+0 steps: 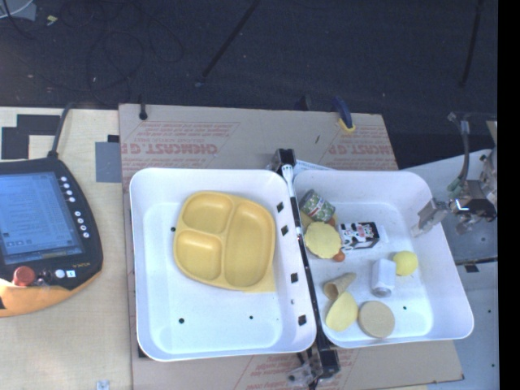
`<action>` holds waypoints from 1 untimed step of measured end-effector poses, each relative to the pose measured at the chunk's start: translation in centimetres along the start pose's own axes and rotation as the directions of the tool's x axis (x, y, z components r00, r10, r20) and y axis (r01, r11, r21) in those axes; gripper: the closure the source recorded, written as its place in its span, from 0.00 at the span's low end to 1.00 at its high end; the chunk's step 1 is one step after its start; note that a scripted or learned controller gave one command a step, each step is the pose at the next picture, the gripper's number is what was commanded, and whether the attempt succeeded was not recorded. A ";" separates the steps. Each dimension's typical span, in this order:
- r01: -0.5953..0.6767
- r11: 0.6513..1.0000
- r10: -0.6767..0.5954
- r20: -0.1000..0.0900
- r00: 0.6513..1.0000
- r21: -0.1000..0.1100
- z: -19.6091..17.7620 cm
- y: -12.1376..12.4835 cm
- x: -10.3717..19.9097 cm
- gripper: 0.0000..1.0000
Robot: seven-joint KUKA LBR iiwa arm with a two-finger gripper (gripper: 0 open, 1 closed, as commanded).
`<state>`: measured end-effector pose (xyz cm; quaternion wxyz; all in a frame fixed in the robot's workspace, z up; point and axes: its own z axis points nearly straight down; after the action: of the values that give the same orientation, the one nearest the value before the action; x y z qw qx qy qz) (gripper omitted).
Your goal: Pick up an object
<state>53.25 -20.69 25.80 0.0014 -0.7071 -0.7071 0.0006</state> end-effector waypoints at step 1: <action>0.003 1.000 -0.003 -0.004 1.000 0.009 9.6 0.7 3.9 0.00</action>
<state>53.91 -16.76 16.20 0.0061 -0.7060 -0.7082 0.0023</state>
